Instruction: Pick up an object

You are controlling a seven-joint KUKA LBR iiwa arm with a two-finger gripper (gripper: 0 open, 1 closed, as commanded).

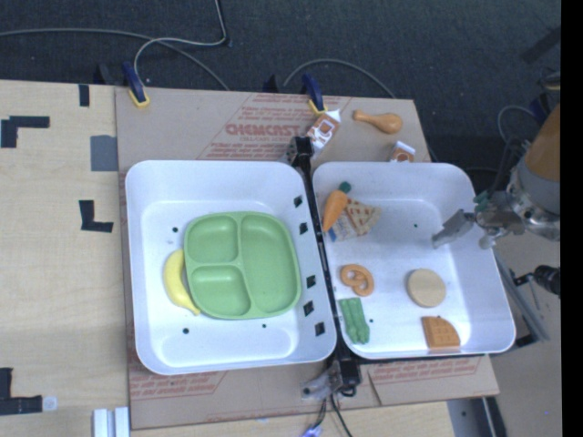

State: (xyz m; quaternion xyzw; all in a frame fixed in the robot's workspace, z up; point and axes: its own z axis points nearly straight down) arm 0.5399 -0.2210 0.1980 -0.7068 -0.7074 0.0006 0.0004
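Note:
The right bin holds several small toy foods: an orange carrot, a tan waffle piece, a pretzel, a green pickle-like piece, a round beige cookie and a brown toast slice. My gripper hangs over the right side of this bin, above and to the right of the cookie. It touches none of the foods and nothing shows in its grasp.
The left bin holds a green divided plate with a yellow banana tucked at its left edge. Behind the bins, on the cardboard, lie an orange toy drumstick and a small box.

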